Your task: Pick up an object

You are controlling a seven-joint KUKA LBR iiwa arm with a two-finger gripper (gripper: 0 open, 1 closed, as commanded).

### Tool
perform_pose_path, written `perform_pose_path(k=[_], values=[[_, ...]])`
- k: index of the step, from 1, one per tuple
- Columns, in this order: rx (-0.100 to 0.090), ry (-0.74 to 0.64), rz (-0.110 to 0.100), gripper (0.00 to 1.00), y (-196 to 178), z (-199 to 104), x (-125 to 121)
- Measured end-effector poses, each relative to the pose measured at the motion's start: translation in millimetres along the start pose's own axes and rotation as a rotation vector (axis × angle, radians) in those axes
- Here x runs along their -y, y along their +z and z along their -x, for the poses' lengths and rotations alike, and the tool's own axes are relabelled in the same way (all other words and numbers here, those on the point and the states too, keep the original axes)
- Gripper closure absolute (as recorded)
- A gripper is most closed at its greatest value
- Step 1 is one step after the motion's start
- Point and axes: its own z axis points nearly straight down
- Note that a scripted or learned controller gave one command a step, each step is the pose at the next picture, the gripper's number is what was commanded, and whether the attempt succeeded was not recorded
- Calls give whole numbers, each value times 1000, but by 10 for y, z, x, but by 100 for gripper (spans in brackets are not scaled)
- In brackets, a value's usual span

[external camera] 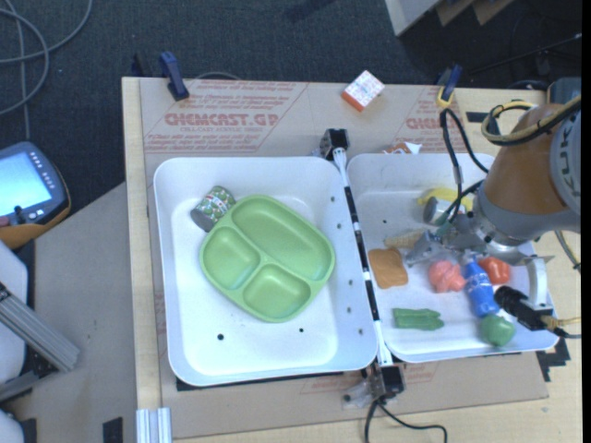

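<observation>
left bin [185,275]: green tray [268,258] | right bin [388,178]: end effector [441,238] (among toys)

The right bin [517,344] carries a loose cluster of small things: a tan, toast-like square [389,269] lies flat at its 9 o'clock side, and a green pod-shaped piece [417,318] lies at 7 o'clock. Near the centre a pink lump [446,276] touches a blue bottle [479,290] lying on its side, with an orange piece [497,269] just beside them. A green ball [498,330] sits at 5 o'clock, and a yellow item [441,196] at 12 o'clock.
</observation>
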Motion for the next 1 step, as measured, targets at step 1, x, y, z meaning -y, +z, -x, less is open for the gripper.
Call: perform_pose_path(k=[1], values=[[3,-3,23,0,143,143,-773]])
